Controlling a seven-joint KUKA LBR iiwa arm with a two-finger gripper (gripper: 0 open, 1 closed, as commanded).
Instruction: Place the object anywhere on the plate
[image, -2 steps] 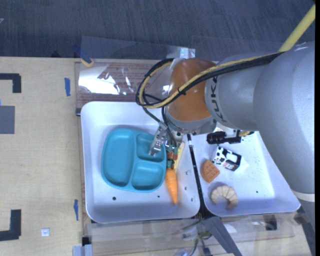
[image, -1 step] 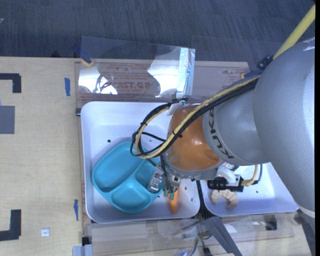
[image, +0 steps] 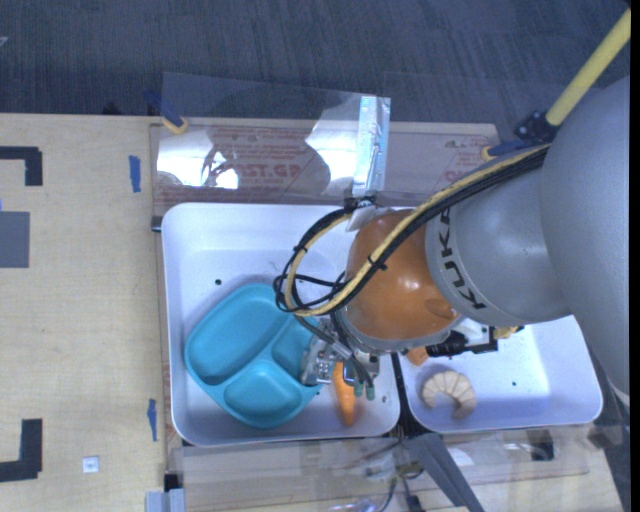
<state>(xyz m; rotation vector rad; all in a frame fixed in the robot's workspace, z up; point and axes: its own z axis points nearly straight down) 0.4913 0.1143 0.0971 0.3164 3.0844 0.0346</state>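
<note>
A blue divided plate (image: 243, 358) lies in the left bin (image: 190, 240), toward its front. Just right of the plate's front corner, an orange carrot-like object (image: 346, 398) lies against the bin's front right corner. My gripper (image: 342, 372) hangs directly over the carrot's upper end, under the orange wrist band (image: 395, 280). The arm hides most of the carrot's top and the plate's right rim. Whether the carrot is gripped or resting on the bin floor is not visible.
A tan croissant-shaped object (image: 451, 391) lies in the right bin (image: 560, 390) near its front left. The grey arm covers much of the right bin. Black and yellow cables (image: 310, 270) loop over the left bin's middle.
</note>
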